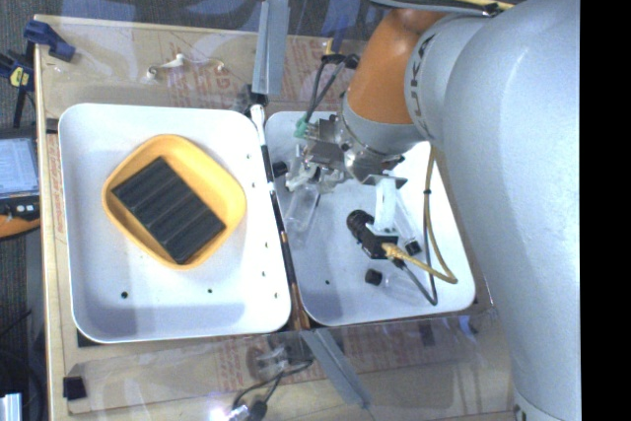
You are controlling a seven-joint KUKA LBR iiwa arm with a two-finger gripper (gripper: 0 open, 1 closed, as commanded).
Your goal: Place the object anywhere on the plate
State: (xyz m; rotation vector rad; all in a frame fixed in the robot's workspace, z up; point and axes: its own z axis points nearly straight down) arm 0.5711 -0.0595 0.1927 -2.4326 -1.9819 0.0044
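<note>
The step in hand seems to be the pick, not yet the placing: the object (378, 230), a small black and white thing, lies in the right bin (335, 306), at lower middle of the frame, and the plate (229, 187) stands well apart in the left bin (148, 311), at left of the frame. A dark ribbed slab (168, 209) covers the middle of the plate; if it is a separate thing or a part of the plate, I cannot tell. A small black piece (373, 277) lies just below the object. The gripper (304, 184) is low over the left part of the right bin, near the wall between both bins, and the object is beside it to the right, not touching it as far as I can see. Whether the claw is released or clenched, I cannot tell, and I see nothing held in it. I judge that the next move needs the gripper to go right and a little down in the frame, over the object, then to close on it, lift, and cross the wall to the plate. The arm (513, 163) comes in from the right, its orange band (389, 64) at upper middle, and the wrist is bent downward to the bin
</note>
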